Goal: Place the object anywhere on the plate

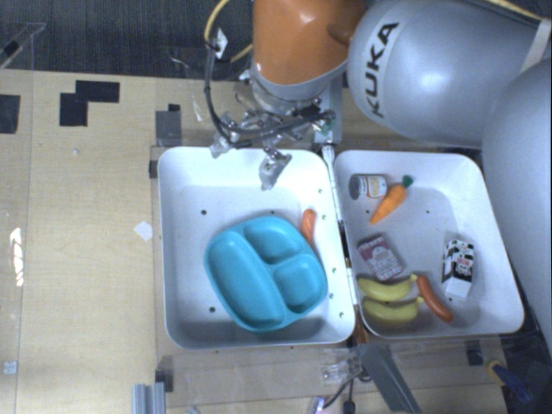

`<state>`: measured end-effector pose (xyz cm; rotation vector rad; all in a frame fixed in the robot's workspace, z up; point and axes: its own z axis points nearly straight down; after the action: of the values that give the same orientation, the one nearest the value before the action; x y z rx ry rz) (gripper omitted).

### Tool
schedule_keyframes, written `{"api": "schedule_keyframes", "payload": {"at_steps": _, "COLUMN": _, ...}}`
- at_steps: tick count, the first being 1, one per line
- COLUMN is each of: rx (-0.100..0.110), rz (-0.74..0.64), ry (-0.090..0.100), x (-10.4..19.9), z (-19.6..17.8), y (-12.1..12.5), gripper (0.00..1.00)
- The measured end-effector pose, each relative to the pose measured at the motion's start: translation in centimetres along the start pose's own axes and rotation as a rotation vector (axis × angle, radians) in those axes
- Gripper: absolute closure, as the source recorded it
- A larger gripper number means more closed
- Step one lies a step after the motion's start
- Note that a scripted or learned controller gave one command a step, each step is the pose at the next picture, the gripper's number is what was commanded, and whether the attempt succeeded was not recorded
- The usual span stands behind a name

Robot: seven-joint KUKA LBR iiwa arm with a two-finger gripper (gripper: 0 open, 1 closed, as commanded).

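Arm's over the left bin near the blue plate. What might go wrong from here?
1. The small orange piece lies right against the plate's rim and close to the bin wall, so the tool has little room to close around it.
2. The plate sits loose and at an angle; a nudge may shift it.
3. The tool hangs well above the piece, so a straight descent would likely miss.
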<state>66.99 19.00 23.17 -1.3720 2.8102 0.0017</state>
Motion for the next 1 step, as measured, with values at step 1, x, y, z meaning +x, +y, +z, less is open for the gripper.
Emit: {"api": "schedule_keyframes", "payload": {"at_steps": 1, "rx": 0.005, "rz": 0.003, "ry": -0.013, "x": -0.20, "z": -1.42, "y": -0.16, "gripper": 1.00}}
